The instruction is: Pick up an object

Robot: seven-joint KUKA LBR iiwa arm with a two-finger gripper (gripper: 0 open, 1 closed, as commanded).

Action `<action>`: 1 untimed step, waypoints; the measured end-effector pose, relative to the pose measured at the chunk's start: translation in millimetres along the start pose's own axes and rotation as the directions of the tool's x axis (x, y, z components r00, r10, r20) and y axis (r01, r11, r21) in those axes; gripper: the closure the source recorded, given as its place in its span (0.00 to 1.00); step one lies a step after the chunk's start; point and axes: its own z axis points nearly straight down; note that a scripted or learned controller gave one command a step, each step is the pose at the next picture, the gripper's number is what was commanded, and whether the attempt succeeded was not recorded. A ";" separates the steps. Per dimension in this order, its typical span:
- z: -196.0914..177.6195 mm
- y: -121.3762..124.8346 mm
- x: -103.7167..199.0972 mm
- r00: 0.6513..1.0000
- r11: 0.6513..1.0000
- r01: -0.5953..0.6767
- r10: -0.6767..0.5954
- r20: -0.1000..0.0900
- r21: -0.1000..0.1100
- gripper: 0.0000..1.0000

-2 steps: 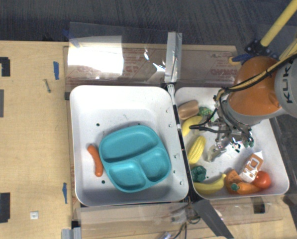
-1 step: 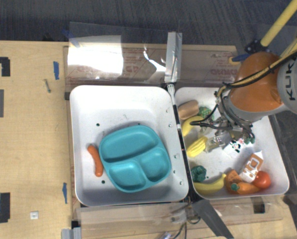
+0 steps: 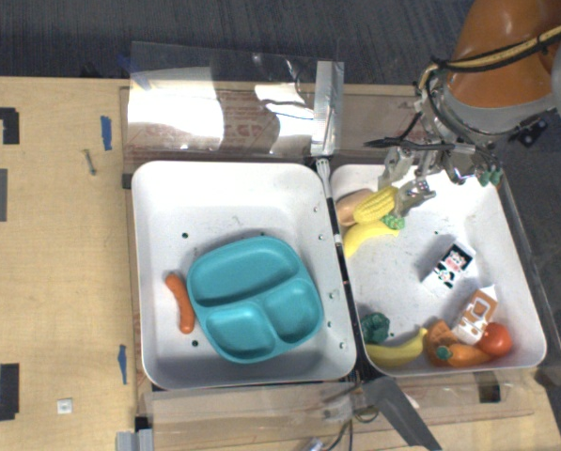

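Observation:
My gripper (image 3: 407,183) hangs over the far left part of the right bin (image 3: 520,280), its two fingers slightly apart and nothing between them. Just below and left of the fingertips lies a yellow corn cob (image 3: 374,206) with a green end. A beige rounded item (image 3: 350,200) sits beside the corn, and a yellow banana-like piece (image 3: 358,239) lies under it against the bin's left wall. Whether a fingertip touches the corn is unclear.
The right bin also holds a small black-and-white box (image 3: 448,266), a white and orange carton (image 3: 475,314), a red tomato (image 3: 497,340), an orange carrot (image 3: 454,354), a banana (image 3: 398,349) and a green piece (image 3: 376,327). The left bin (image 3: 158,205) holds a teal divided plate (image 3: 254,297) and an orange sausage (image 3: 181,303).

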 end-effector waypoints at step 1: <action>24.9 -15.1 -36.8 0.999 0.999 -0.052 0.052 -0.008 -0.002 1.00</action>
